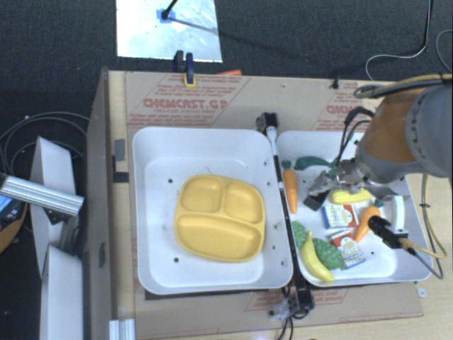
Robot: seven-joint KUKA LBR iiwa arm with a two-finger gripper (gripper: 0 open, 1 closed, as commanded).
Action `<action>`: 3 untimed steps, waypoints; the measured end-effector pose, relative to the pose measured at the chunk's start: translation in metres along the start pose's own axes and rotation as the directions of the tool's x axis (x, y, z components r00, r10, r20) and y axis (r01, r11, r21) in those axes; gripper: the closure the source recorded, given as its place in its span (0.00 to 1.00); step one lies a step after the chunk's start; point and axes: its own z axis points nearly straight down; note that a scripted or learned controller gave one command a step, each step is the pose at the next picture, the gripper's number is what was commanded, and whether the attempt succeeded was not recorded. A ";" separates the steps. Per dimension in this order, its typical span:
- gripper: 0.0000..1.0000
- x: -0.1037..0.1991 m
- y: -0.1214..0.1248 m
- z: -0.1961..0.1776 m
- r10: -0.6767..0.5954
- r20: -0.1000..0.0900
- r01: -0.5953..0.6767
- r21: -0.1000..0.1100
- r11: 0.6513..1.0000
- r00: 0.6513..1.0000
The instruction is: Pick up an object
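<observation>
The right bin [311,146] holds several toy foods. An orange carrot [289,190] lies along its left wall, and a teal piece [309,163] lies near the back. A yellow piece [350,197], a red, white and blue carton [338,217] and a second carrot [366,224] sit in the middle. At the front are a banana [316,258], green vegetables [330,253] and another carton [352,251]. My gripper [324,188] hangs low over the bin's middle, just right of the first carrot and left of the yellow piece. Nothing shows held in it.
The left bin [159,154] holds a yellow divided plate [219,217]. The rim between the two bins [279,190] runs just left of the gripper. The arm's orange band [393,122] is over the right bin's back right corner.
</observation>
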 end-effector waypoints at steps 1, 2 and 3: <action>0.00 -0.004 0.009 0.005 -0.003 -0.008 0.003 0.005 1.000 1.000; 0.00 -0.034 0.073 0.009 -0.006 -0.011 0.006 0.013 1.000 1.000; 0.00 0.013 0.092 0.014 -0.004 -0.008 0.004 0.015 1.000 1.000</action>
